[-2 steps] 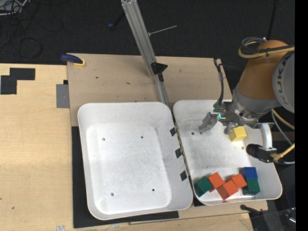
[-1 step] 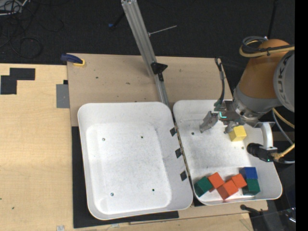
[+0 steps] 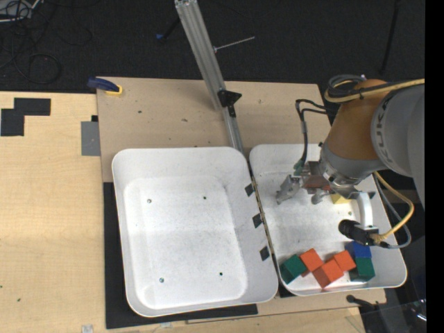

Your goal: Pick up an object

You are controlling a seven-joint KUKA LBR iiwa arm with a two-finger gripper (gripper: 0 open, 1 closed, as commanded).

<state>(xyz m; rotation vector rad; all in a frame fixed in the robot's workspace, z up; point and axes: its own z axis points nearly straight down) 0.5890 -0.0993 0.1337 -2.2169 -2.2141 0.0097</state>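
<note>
My gripper (image 3: 301, 193) hangs over the upper middle of the right bin (image 3: 277, 159), its two grey fingers spread apart with nothing between them. A cluster of blocks lies in the bin's near right corner: a green block (image 3: 293, 266), an orange block (image 3: 311, 259), a larger orange-red block (image 3: 331, 269), a blue block (image 3: 361, 252) and another green block (image 3: 363, 270). A small pale yellow piece (image 3: 340, 200) shows just right of the gripper, partly hidden by the wrist. The blocks sit well below the fingers in the view.
The left bin (image 3: 132, 168) lies beside the right one, with black clips (image 3: 257, 220) along the shared wall. A slanted aluminium rail (image 3: 207, 61) rises behind the bins. Cables (image 3: 388, 227) loop off the wrist near the right bin's edge.
</note>
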